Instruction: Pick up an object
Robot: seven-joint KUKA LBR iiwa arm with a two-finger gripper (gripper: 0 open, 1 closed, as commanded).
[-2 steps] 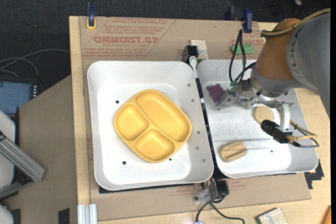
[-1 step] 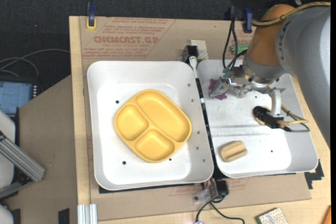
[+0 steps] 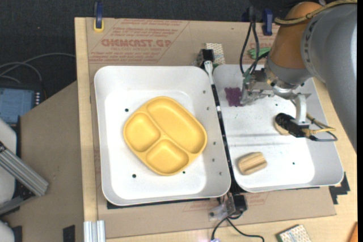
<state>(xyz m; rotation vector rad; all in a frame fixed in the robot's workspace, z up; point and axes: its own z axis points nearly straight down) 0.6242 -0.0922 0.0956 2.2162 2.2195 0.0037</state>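
A small purple object point(image 3: 232, 96) lies at the back left of the right bin point(image 3: 323, 170). My gripper point(image 3: 247, 94) is low in that bin, just to the right of the purple object and very close to it; I cannot see whether they touch. A tan, loaf-shaped object point(image 3: 251, 162) lies toward the front of the same bin, well apart from the gripper. In the left bin point(image 3: 110, 122) sits a yellow divided plate point(image 3: 164, 134).
The arm comes in from the upper right and covers the right bin's back right corner. A ridge point(image 3: 218, 116) divides the two bins. Small clamps and cables sit at the back edge of the board point(image 3: 211, 56).
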